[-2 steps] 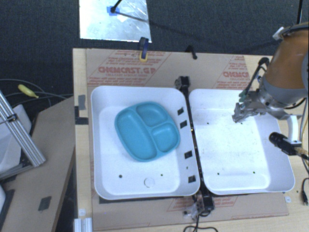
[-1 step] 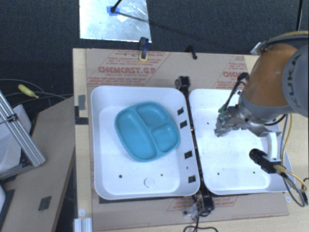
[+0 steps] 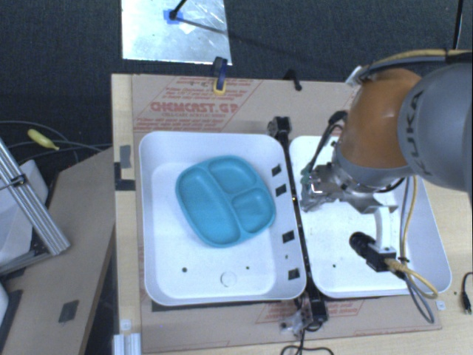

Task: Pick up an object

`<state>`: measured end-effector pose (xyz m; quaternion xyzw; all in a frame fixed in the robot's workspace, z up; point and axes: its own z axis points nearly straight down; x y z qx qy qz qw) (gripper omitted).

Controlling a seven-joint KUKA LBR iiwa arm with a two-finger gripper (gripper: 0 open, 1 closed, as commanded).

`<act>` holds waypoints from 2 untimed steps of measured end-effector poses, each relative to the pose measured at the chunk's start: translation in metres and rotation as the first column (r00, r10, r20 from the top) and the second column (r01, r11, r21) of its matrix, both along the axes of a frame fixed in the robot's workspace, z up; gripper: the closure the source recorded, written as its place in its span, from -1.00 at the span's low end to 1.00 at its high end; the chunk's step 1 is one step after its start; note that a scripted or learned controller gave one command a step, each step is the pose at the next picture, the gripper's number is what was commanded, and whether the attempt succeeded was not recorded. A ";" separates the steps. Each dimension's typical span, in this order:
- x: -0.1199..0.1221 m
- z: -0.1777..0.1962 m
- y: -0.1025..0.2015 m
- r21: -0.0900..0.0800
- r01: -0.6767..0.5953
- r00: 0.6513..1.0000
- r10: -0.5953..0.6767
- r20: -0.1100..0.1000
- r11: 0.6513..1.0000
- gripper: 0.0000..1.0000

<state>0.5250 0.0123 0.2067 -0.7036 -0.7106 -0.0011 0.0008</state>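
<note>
Camera view, blue tray point(image 3: 225, 200) left of claw point(image 3: 314, 191)

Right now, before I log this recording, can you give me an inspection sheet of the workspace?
Surface: bench with brown board bearing two white bins, left bin and right bin, side by side.
Job's things: blue divided tray lying flat in the left bin.
Clutter: small clips along the left bin's right wall.
Grippers: arm over the right bin; gripper hidden beneath the wrist.
Cables: yellow and grey cables trailing over the right bin.
Surroundings: dark floor, metal sheet behind the bench.
</note>
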 end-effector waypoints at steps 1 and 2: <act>-0.039 0.041 -0.028 -0.003 0.011 1.000 -0.011 0.003 1.000 1.00; -0.038 0.075 0.072 0.002 -0.004 1.000 0.004 0.005 1.000 1.00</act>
